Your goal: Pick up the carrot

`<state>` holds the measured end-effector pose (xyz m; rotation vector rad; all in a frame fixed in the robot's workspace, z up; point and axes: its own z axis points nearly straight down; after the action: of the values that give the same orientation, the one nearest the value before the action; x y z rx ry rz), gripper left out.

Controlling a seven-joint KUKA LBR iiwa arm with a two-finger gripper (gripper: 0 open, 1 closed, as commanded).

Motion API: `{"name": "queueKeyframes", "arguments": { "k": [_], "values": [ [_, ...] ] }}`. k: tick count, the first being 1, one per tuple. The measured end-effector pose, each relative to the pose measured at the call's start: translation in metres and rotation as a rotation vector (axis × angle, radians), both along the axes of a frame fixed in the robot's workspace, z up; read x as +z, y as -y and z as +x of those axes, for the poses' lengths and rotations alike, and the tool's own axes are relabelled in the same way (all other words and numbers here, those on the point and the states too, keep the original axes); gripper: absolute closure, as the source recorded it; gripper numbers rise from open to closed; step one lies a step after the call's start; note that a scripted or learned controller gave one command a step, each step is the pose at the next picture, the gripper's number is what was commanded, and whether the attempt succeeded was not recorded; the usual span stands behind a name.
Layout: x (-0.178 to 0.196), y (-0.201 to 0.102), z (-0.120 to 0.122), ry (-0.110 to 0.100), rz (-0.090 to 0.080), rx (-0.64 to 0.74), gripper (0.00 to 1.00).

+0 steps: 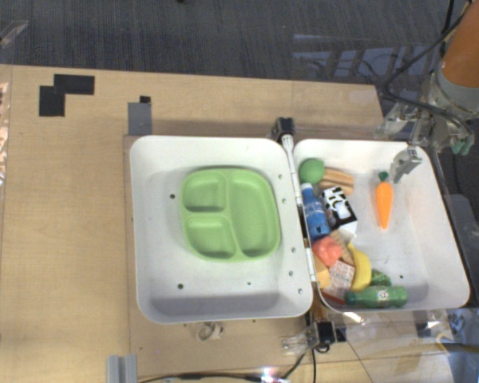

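My arm (467, 50) runs off the top right corner, so most of it is cut from view. My gripper (405, 163) is small and blurred here, fingers too indistinct to read. In the toy pile (343, 254), pieces overlap: the yellow block hides under the banana (360, 266), and the black-and-white box's (337, 204) print is too small to read.

Orange band (469, 50) above grey, seemingly metallic tool (405, 163)

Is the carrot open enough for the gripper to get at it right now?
Probably yes. The carrot lies alone on bare floor of the right bin, apart from the toy pile, with the gripper just beside its leafy end.
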<state>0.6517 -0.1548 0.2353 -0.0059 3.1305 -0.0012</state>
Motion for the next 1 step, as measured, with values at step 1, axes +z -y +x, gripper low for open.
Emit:
{"name": "queueKeyframes", "arguments": {
  "k": [1],
  "values": [
    [-0.1446,0.0503,0.0168,-0.010,-0.001,0.146,0.00]
  ]
}}
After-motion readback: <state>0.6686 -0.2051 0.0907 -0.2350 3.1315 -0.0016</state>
